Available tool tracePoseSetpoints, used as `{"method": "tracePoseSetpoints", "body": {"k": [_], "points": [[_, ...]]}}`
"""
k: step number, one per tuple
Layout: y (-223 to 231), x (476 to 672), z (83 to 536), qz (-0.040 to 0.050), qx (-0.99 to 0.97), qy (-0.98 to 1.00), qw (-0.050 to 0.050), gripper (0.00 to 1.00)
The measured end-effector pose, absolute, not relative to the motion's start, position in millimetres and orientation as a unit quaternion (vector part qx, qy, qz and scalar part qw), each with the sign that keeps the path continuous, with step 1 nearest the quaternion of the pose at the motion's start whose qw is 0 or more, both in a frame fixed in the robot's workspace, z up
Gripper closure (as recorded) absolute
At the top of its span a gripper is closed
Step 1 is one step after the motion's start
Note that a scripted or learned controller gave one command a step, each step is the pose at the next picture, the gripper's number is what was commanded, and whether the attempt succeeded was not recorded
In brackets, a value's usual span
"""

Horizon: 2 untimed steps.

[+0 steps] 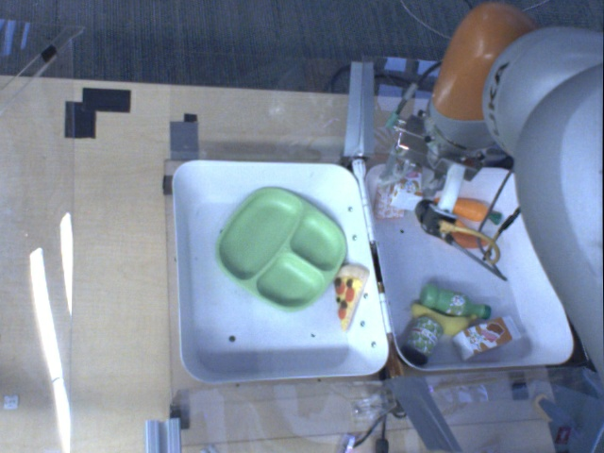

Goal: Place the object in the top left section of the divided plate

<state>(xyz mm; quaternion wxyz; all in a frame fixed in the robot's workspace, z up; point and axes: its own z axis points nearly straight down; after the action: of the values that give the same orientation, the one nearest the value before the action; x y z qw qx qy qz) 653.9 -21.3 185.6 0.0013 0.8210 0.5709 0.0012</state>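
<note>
The green divided plate (281, 245) lies in the left bin (203, 338), a little above its middle, with three sections, none holding anything. My gripper (404, 176) hangs over the top left corner of the right bin (543, 343), close to the wall between the bins. Right below it is a small pale packet with red marks (396, 199); the view does not settle whether it is gripped or lying in the bin. A toy pizza slice (350, 294) lies in the left bin against the plate's lower right edge.
The right bin holds an orange carrot-like piece (469, 209) by the wrist, and at its front a green bottle (454, 302), a yellow banana (444, 319), a dark can (424, 335) and a small carton (486, 337). The arm covers the right bin's right side.
</note>
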Motion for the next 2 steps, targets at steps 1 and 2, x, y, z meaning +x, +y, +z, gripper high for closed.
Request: {"method": "tracePoseSetpoints", "body": {"k": [1, 2], "points": [[62.9, 630.1, 207.2, 0.0018, 0.833, 0.554, 0.000, 1.00], [108.5, 567.6, 213.8, 0.0020, 0.845, 0.535, 0.000, 1.00]]}}
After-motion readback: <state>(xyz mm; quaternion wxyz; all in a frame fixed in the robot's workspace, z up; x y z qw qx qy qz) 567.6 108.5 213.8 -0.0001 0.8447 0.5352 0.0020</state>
